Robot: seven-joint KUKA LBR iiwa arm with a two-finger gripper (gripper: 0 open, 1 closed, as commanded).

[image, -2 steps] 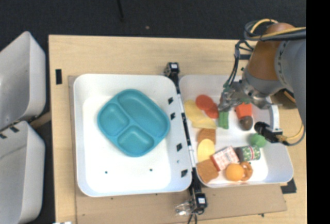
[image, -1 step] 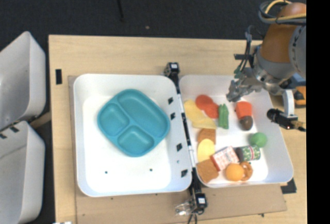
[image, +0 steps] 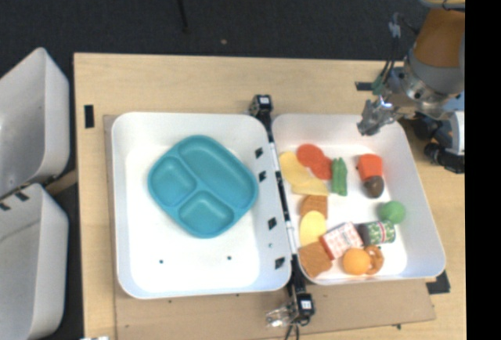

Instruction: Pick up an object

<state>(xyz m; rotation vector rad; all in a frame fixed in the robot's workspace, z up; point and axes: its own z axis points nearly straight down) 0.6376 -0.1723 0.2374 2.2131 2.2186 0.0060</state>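
Claw: two-finger gripper on the grey arm, poised over the far right edge of the right bin, carrying nothing; whether it is released or clenched, I cannot tell

Right bin, contents:
- orange block, nearest the claw, touching a dark brown round piece just in front of it
- green pod-shaped piece, upright along the bin's middle
- red flat piece, overlapping a pale yellow slab
- green ball near the right wall
- small can with a green label, lying on its side
- red-and-white carton, beside the can
- orange fruit at the near edge
- yellow wedge and tan toast-like slice by the left wall

Left bin, contents:
- teal compartment plate, lying flat, its sections bare

Handling, judged: the task names no single thing; the orange block is the likeliest candidate, lying closest under the claw. It looks like light, stiff toy plastic, not fragile, possibly smooth. Take it across its flat opposite sides, from the side away from the brown piece, which could be nudged or caught. Round items (ball, fruit, can) would likely roll or slip from the fingers; flat slabs offer little to pinch
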